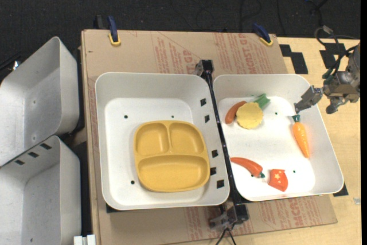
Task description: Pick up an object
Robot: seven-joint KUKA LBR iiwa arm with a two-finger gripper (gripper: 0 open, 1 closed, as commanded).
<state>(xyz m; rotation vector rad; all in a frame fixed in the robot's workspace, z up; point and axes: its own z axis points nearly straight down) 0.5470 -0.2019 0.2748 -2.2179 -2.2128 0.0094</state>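
The right bin (pixel 321 172) holds several toy foods. An orange carrot (pixel 301 139) lies near its right wall. A yellow round piece with a green tip (pixel 251 115) sits at the back, and a red-orange sausage (pixel 233 112) touches its left side. A red chili (pixel 248 165) and a small red piece (pixel 278 179) lie near the front. My gripper (pixel 320 104) hovers over the bin's back right corner, just above and right of the carrot's top. It is open, with nothing between its fingers (pixel 305 100).
A yellow divided plate (pixel 171 155) sits in the left bin (pixel 114 123). A black divider (pixel 213 117) runs between the two bins. Two more white bins (pixel 34 117) are stacked off the bench at the left.
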